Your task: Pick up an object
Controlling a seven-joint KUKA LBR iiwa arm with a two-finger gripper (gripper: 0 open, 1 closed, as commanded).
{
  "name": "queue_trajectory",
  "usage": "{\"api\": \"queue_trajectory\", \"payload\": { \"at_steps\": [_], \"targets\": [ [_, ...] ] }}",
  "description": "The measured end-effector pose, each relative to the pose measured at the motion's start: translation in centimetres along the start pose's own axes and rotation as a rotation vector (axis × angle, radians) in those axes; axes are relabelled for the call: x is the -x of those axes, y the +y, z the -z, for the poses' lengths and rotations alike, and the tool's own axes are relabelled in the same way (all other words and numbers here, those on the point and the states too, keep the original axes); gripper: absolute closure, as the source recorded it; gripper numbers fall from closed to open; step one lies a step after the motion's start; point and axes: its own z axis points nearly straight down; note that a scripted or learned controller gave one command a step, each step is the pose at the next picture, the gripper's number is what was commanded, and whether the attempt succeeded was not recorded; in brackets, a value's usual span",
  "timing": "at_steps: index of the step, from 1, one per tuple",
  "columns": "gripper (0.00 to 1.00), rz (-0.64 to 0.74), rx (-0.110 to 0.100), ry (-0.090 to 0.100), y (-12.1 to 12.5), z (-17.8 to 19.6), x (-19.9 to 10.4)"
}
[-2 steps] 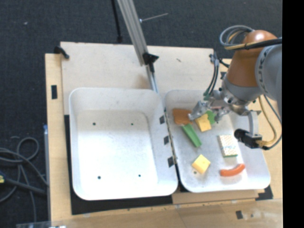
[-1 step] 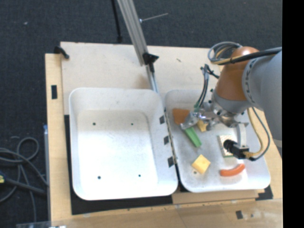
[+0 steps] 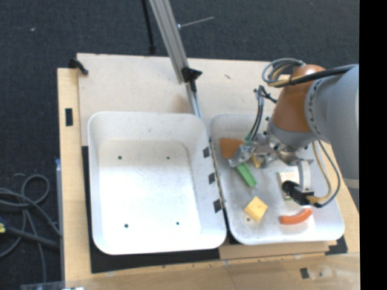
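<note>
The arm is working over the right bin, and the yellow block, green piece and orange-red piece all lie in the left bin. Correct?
Not quite. The camera view shows the yellow block, green piece and orange-red piece lying in the right bin, not the left bin. The arm is indeed over the right bin.

The two white bins, the left one (image 3: 151, 183) and the right one (image 3: 320, 225), are looking like smooth, matt plastic, lightly speckled with dirt. Beneath them the bench (image 3: 127, 80) is showing as pale, unfinished wood with a dull surface. Behind the left bin, a ribbed aluminium rail (image 3: 168, 29) is catching a soft metallic sheen. Around the bench, the floor (image 3: 36, 23) is appearing as dark, rough carpet. Over the right bin, the arm's grey casing (image 3: 335, 110) is looking smooth and satin, and its orange band (image 3: 291, 104) is shining glossily.
</note>
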Motion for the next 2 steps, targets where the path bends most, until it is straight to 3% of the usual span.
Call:
{"api": "queue_trajectory", "payload": {
  "at_steps": [1,2],
  "targets": [
    [1.00,-0.006,0.006,0.003,0.2,1.2,0.0],
    [1.00,0.000,0.008,0.004,-0.3,7.4,-0.2]
  ]
}}
